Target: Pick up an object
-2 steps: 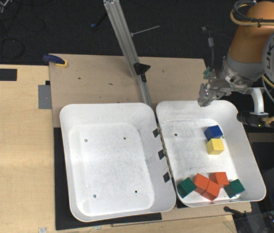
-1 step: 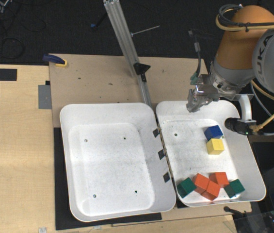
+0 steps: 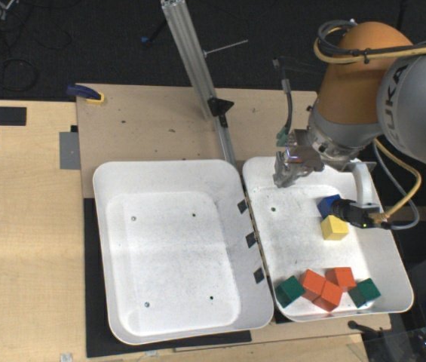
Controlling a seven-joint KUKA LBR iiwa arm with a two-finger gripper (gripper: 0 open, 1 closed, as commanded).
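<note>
I am hovering my gripper (image 3: 286, 173) over the upper part of the right bin (image 3: 295, 232); I cannot tell its grasp state. Coloured blocks (image 3: 326, 286) are lying at the bin's lower edge, a yellow block (image 3: 334, 228) mid-right.

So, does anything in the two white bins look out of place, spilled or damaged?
Nothing stands out. The small coloured blocks, such as the yellow cube and the orange blocks, all lie inside the right white bin. Both bins sit flat, and the left white bin looks undamaged.

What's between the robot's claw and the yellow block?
In the camera view, bare white bin floor separates the gripper from the yellow block; a blue block sits just beside it.
</note>
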